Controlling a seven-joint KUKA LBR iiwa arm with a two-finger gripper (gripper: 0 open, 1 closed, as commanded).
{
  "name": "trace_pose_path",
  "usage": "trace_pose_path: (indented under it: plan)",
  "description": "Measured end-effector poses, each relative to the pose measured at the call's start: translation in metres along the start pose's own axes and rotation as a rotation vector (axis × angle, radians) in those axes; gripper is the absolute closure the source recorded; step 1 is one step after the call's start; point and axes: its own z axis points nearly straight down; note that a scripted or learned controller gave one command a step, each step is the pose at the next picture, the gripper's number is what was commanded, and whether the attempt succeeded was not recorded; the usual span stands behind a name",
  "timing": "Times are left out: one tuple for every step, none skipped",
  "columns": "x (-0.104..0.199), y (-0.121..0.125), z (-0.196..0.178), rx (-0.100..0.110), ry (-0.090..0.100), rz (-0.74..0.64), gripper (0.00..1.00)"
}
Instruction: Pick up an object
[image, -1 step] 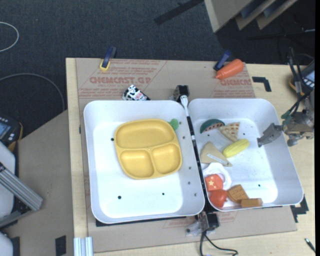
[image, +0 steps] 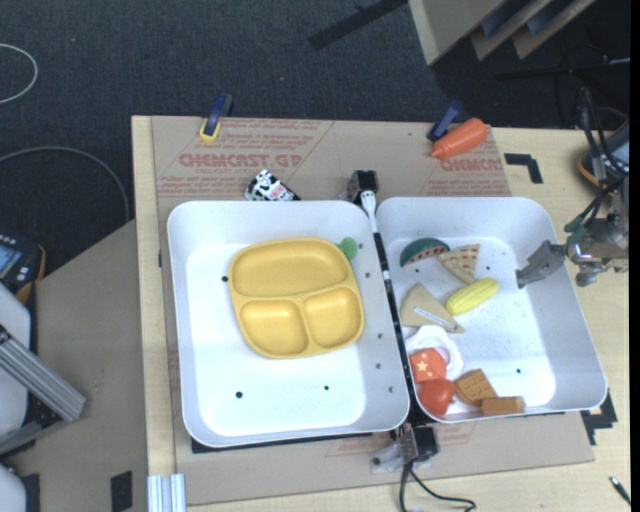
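Dark carpet all round, tan desk (image: 150, 300) in the middle with red print across its far edge, two white bins side by side on top.

Right bin (image: 560, 330) packed with toy food along its left half: yellow corn cob (image: 472, 296) near centre, pale cheese wedge (image: 424, 305) just left of it, touching or nearly so. Dark green-and-red slice, maybe watermelon (image: 424, 250), at the far left corner, tan triangular piece (image: 462, 262) just beside it. Red tomato-like pieces (image: 432, 380) lower down against the left wall, on a white item. Two brown biscuit-like blocks (image: 487, 394) at the near edge.

Pincer (image: 530, 270) over the right bin's far right part, grey fingers pointing left toward the corn, well apart from it, nothing between them; open or shut — cannot tell at this angle. Arm entering from the right edge.

Left bin (image: 200, 380) holding a yellow three-compartment plate (image: 295, 296), slightly tilted, small green piece (image: 347, 247) touching its far right corner.

Outside the bins on the desk: orange carrot-shaped toy (image: 460, 138) at the far right, black-and-white small item (image: 268, 186) beyond the left bin, yellow-and-blue clamp (image: 213, 120) at the far edge.
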Motion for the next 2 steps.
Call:
trace_pose_path:
  plan:
    - [0.007, 0.008, 0.052, 0.006, 0.003, -0.001, 0.00]
    - [0.002, 0.004, 0.115, 0.008, 0.003, 0.000, 0.00]
